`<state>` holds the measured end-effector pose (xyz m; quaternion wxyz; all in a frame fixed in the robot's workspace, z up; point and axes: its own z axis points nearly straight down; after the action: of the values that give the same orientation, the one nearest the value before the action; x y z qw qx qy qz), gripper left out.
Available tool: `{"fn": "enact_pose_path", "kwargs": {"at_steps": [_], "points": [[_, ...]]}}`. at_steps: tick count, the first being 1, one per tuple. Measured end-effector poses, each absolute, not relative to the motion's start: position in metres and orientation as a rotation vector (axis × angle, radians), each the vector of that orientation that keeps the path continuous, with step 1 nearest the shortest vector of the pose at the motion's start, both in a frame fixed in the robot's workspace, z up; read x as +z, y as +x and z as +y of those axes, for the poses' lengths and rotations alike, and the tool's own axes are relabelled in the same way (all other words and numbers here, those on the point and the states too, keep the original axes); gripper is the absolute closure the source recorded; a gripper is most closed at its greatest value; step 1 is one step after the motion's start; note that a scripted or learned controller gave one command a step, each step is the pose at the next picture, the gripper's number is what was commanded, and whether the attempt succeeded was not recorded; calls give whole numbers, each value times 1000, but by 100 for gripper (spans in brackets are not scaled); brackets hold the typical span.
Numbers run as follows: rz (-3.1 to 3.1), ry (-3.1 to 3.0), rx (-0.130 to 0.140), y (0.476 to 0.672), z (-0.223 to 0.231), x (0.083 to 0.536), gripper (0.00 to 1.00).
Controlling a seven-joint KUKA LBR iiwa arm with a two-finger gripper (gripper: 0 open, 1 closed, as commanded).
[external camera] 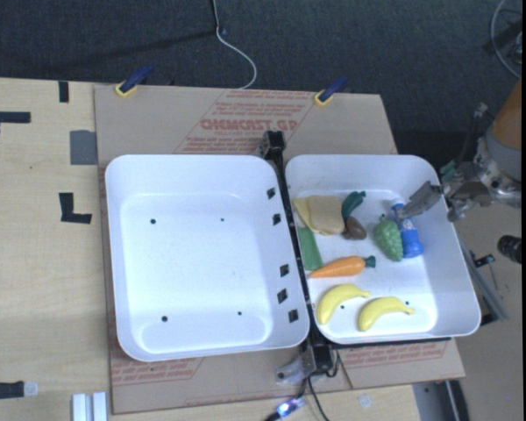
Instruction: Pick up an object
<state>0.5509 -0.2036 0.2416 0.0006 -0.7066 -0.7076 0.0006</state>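
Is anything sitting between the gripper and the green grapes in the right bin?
Nothing visible blocks it. The gripper hangs just above and right of the green grapes, with the blue object lying against the grapes' right side, close under the gripper.

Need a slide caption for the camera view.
Gripper hovers at the right bin's far edge, above toy produce including a carrot and two bananas.
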Motion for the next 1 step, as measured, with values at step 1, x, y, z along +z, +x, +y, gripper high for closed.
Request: {"fn": "enact_pose_path", "kwargs": {"at_steps": [1], "points": [[-2237, -2237, -8, 582, -207, 108, 0]]}}
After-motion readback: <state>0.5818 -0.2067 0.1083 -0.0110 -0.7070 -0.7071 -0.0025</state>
